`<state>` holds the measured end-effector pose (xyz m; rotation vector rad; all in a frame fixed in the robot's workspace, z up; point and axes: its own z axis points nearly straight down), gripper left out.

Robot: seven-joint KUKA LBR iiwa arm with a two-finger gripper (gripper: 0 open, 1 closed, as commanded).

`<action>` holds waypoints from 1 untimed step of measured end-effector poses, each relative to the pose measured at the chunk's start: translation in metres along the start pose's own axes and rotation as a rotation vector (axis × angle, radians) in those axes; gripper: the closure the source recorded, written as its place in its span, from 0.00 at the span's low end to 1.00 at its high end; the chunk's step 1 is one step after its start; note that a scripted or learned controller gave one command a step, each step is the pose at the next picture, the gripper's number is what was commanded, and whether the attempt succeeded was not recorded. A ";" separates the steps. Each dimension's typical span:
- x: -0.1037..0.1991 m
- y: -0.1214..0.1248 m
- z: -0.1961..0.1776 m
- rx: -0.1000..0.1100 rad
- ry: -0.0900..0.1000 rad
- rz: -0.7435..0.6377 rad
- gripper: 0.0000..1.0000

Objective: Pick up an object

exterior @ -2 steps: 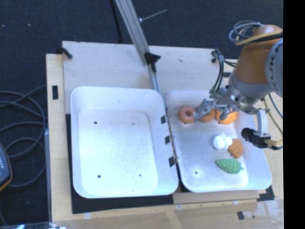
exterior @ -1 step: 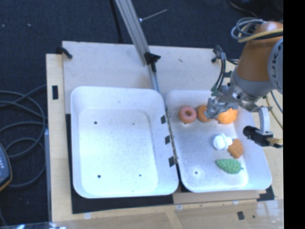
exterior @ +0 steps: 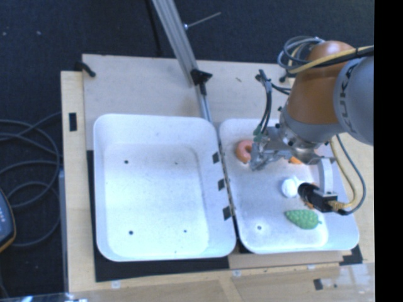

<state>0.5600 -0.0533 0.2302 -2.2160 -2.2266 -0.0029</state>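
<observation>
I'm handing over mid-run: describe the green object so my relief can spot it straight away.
Look in the right bin, along its near edge. The green object lies there, below a small white ball. It alone is green, leaf-shaped and bumpy.

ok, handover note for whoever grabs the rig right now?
Gripper: low in the right bin, beside the orange object; finger state not discernible, no grasp visible.
Objects: orange object at the bin's upper left, white object mid-bin, green object toward the near edge. All lie on the bin floor.
Done: arm brought down next to the orange object.
Left: grasp one object and lift it.
</observation>
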 end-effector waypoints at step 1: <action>0.076 -0.022 -0.020 -0.001 0.001 -0.002 1.00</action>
